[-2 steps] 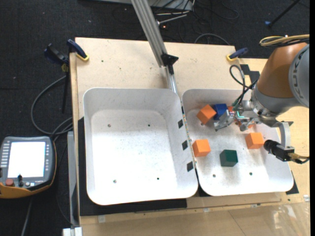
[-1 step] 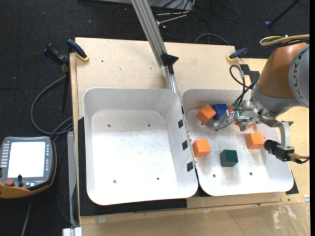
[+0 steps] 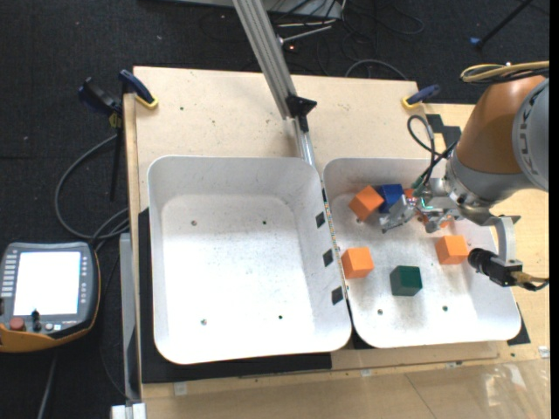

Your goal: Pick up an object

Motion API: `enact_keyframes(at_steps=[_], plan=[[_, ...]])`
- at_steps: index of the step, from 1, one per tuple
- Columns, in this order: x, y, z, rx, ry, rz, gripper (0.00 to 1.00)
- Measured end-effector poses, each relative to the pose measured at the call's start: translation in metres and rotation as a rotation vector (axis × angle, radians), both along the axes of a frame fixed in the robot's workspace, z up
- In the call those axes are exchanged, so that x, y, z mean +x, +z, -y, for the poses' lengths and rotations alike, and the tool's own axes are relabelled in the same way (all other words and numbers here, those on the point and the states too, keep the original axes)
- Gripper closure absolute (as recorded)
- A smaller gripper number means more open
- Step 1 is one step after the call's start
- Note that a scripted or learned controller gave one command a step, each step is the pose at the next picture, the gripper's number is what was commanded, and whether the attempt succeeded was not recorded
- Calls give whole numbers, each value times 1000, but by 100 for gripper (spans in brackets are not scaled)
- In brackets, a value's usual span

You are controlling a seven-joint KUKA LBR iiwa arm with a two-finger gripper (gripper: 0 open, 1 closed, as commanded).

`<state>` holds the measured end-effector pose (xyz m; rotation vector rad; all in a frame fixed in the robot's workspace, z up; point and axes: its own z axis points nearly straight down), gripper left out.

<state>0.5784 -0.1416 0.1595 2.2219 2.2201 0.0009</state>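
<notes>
The grey two-finger gripper (image 3: 403,214) was seen low in the right white plastic bin (image 3: 489,326). A small blue cube (image 3: 390,195) lay touching its fingertips, beside an orange cube (image 3: 367,202). Whether the blue cube was clamped could not be told.
</notes>
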Motion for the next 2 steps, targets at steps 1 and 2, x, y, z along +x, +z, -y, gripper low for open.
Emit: enact_keyframes(at_steps=[1, 2], plan=[[0, 0, 0, 0, 0, 0, 0], [1, 10, 0, 0, 1, 2, 100]])
